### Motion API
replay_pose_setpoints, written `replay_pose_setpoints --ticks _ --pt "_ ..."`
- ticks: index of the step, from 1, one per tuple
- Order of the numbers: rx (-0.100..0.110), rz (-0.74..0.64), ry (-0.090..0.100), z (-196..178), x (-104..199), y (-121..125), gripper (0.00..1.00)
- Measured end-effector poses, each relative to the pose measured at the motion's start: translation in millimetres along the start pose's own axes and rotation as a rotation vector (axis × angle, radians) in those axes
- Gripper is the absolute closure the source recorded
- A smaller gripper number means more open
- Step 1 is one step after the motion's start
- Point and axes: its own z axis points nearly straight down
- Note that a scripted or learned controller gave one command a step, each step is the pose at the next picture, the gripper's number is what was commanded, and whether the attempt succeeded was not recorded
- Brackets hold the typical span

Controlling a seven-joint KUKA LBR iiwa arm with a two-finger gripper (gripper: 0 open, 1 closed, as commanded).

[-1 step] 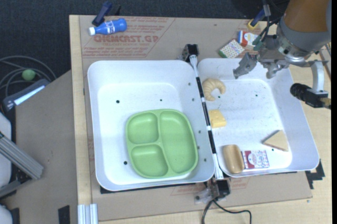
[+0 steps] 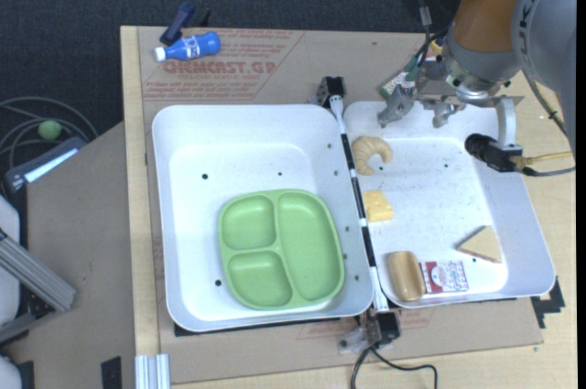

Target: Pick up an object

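So the gripper (image 2: 419, 111) is hovering over the far edge of the right bin (image 2: 513, 222), fingers spread wide with nothing between them. The croissant (image 2: 371, 152) sits just below it, up against the divider, and a yellow cheese cube (image 2: 377, 207) lies a bit nearer the camera. Along the near edge there's a bread roll (image 2: 405, 275) touching a red-and-white packet (image 2: 446, 276), plus a tan wedge (image 2: 482, 243). The left bin (image 2: 197, 149) has a green divided plate (image 2: 279, 247).

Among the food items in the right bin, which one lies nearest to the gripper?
The croissant, at the bin's far left corner, just below the gripper. The cheese cube, bread roll and wedge lie farther toward the near edge.
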Motion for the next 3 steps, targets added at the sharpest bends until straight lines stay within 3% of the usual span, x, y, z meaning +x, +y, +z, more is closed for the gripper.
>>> replay_pose_setpoints --ticks 1,2,3 --pt "-0.010 0.001 0.000 84.9 -8.8 15.8 0.00" --pt "0.000 0.000 0.001 99.0 -9.6 14.5 0.00" --pt "0.002 0.001 0.001 99.6 -9.4 -36.0 0.00"
